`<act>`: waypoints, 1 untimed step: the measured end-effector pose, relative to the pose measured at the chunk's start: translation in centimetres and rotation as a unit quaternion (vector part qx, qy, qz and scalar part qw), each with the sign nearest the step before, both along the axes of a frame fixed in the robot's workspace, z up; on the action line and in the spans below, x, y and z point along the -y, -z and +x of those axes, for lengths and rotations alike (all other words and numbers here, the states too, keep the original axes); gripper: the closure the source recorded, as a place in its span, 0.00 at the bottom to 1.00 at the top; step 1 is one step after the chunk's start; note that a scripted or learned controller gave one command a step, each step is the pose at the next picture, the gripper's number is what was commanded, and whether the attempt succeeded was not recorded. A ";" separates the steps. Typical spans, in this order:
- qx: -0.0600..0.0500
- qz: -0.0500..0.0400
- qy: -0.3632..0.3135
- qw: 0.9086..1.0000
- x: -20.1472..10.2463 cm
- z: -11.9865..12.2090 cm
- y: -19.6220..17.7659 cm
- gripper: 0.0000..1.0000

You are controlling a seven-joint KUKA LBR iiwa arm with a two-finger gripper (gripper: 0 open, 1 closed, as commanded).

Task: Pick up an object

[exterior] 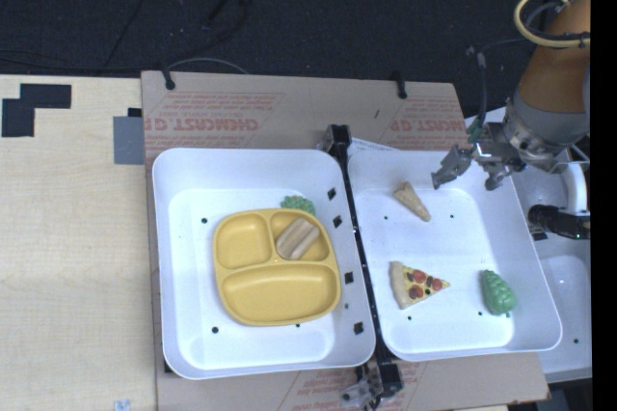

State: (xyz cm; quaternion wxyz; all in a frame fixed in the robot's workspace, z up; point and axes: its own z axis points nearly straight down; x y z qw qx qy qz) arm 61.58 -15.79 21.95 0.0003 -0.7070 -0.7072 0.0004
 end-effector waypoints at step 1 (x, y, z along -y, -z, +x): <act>-0.003 0.001 0.000 1.000 -0.5 -0.9 5.8 0.00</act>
